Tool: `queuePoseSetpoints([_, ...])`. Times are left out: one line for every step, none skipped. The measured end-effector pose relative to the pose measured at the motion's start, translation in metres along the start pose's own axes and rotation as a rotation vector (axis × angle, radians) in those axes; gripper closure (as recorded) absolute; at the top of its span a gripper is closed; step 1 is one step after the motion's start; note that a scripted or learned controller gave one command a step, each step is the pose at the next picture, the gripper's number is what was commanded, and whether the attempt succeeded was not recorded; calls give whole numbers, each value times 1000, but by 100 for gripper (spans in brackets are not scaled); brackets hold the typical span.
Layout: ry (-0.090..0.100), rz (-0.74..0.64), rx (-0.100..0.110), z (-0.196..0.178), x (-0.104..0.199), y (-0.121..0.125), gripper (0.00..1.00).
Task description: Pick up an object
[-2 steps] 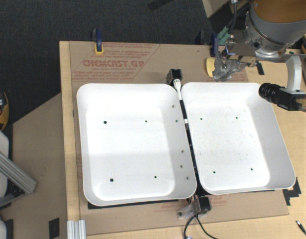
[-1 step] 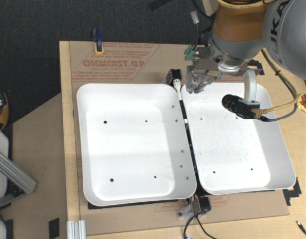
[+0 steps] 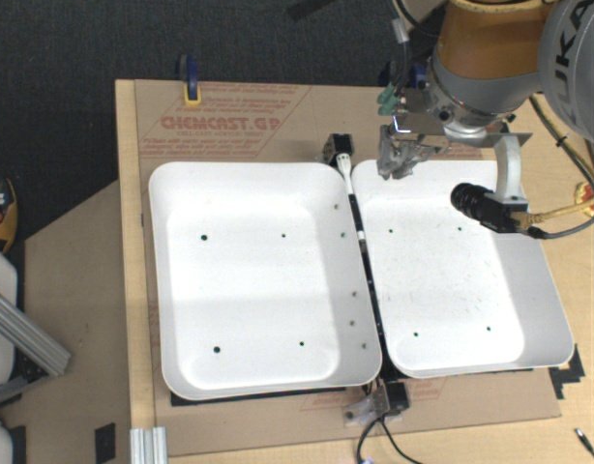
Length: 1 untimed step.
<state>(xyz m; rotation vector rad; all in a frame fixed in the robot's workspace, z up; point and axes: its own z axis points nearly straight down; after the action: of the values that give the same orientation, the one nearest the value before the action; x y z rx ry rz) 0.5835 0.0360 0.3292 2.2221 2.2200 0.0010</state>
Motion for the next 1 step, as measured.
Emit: queuePoseSetpoints([1,0,4,-27,-4,-54,100])
